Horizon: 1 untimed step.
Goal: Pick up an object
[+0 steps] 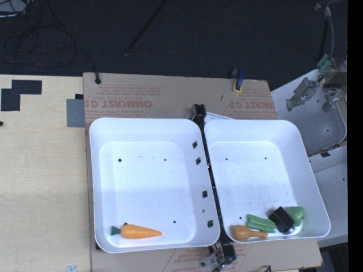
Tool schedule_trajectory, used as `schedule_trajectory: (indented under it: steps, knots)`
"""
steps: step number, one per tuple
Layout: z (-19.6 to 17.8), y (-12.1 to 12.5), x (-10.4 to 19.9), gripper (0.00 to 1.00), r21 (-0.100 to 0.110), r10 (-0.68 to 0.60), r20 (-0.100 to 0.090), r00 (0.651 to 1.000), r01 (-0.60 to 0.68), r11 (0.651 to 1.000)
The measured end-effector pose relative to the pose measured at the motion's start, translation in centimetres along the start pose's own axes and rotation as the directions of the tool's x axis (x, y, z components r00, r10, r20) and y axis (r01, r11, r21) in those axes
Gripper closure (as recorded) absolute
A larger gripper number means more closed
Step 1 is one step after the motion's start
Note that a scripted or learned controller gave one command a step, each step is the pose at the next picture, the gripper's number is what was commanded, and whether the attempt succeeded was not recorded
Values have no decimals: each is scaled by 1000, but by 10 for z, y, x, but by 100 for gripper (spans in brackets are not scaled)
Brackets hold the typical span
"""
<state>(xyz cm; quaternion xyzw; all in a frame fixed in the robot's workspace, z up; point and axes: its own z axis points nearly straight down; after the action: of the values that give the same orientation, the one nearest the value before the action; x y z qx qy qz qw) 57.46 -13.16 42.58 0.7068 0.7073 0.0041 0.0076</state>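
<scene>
a carrot point(140, 231) is lying in the left bin point(102, 152); a black block point(282, 219), green pods point(260, 223) and an orange gourd point(248, 233) are crowding the right bin point(306, 157). the claw's state: cannot tell.

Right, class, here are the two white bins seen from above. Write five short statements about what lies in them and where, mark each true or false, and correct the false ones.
1. The carrot lies in the left bin. True.
2. The carrot sits at the far edge of its bin. False: it lies near the front edge.
3. The black object is in the right bin. True.
4. The right bin's objects are spread across its floor. False: they cluster in its front right corner.
5. The orange pear-shaped object lies beside the green bean pod. True.
</scene>
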Motion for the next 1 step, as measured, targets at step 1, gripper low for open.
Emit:
schedule_trajectory:
  steps: [1]
  knots:
    - [-96, -40, -73, 0, 9, 6, 1, 1000, -6, 1000]
